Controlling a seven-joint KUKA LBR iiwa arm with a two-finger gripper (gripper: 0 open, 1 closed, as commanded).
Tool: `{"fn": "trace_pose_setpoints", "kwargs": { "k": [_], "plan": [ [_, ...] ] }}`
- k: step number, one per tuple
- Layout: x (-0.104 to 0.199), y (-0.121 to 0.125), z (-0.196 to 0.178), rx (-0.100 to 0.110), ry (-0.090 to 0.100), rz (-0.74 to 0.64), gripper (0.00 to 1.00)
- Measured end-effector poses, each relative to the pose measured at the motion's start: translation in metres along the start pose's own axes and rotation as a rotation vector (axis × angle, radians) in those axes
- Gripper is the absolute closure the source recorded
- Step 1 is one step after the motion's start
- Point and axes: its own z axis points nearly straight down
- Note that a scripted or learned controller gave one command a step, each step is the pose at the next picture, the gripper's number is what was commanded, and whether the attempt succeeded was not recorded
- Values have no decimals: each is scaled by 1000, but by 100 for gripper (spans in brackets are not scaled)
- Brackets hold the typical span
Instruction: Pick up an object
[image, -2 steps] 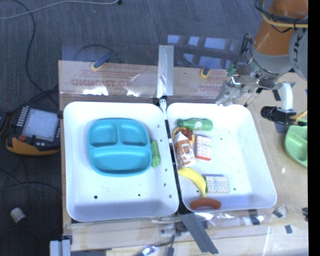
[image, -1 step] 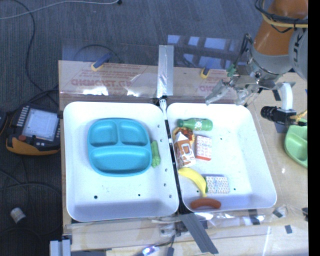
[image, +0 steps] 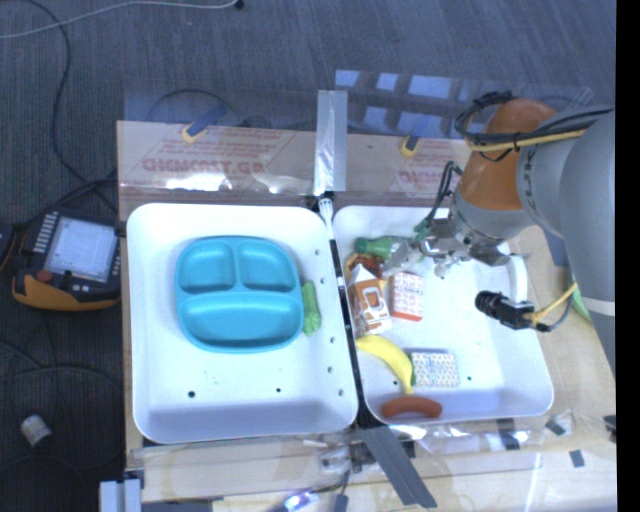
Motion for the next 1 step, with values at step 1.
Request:
{"fn": "trace_pose_setpoints", "kwargs": {
  "k": [1],
  "plan": [
    [0, -68, 26, -17, -2, 73, 0]
  ]
}}
